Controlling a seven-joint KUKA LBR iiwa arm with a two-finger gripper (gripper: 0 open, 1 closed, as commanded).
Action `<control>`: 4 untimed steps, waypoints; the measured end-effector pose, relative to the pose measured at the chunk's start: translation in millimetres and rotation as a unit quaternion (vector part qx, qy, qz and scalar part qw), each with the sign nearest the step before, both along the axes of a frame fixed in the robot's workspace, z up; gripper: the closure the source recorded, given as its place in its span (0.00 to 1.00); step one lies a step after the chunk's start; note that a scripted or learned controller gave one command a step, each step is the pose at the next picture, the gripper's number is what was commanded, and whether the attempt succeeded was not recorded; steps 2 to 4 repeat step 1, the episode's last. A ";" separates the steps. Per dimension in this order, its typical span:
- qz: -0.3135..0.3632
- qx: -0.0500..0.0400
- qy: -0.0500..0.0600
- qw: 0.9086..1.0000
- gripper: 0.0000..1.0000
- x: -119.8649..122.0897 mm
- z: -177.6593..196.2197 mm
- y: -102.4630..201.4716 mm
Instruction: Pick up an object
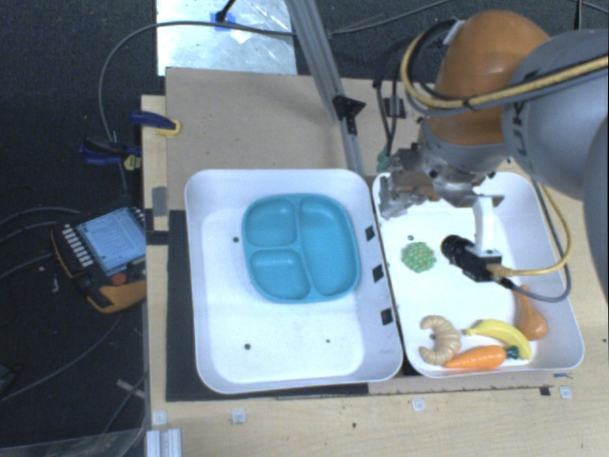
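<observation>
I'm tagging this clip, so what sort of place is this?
Most likely a robotics lab test bench: a grey arm over two white bins, toy food such as a banana and carrot, and loose cables on the floor.

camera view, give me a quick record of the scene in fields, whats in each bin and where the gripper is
left bin: shallow white bin holding a blue three-compartment plastic plate
right bin: shallow white bin holding a round green knobbly piece, tan croissant, orange carrot, yellow banana, brown-orange pear-shaped item
gripper: over the right bin's far left corner
held: nothing visibly between the fingers
</observation>
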State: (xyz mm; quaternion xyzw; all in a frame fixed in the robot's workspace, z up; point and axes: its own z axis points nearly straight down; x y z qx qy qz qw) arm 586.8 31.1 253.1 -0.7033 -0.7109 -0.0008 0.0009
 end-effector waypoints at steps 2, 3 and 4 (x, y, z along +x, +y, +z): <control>-0.001 0.000 0.001 1.000 1.00 -23.9 -1.9 43.9; -0.001 0.000 0.001 1.000 1.00 -23.9 -1.9 43.9; -0.001 0.000 0.001 1.000 1.00 -23.9 -1.9 43.9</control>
